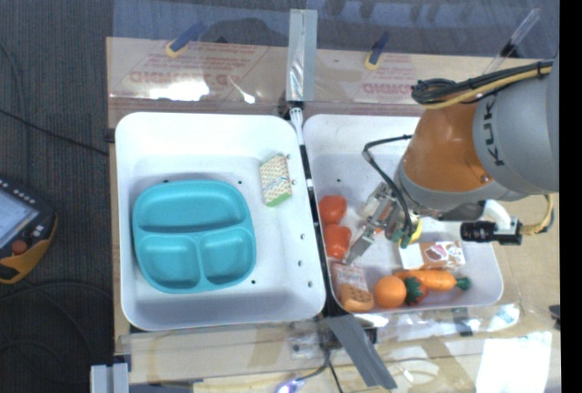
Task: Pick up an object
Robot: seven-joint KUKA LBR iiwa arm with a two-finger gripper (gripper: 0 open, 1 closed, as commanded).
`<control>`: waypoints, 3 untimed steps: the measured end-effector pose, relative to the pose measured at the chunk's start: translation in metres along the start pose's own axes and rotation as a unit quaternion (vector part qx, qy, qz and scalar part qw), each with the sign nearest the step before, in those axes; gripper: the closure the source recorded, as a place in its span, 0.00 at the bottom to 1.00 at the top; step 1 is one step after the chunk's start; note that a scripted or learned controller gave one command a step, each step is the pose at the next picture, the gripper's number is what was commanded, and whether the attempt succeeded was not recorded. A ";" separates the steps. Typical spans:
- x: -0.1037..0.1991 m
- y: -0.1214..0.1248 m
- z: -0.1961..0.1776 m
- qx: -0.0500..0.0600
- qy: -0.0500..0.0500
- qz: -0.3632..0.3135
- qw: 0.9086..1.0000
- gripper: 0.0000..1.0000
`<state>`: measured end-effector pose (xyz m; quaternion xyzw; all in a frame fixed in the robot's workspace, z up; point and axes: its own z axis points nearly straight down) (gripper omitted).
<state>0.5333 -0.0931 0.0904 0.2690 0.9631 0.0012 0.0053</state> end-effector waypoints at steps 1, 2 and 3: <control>-0.029 0.012 0.000 0.001 0.000 -0.028 1.000 0.00; -0.031 0.014 -0.011 0.000 -0.004 -0.028 1.000 1.00; 0.002 0.042 -0.120 0.003 0.003 -0.004 1.000 1.00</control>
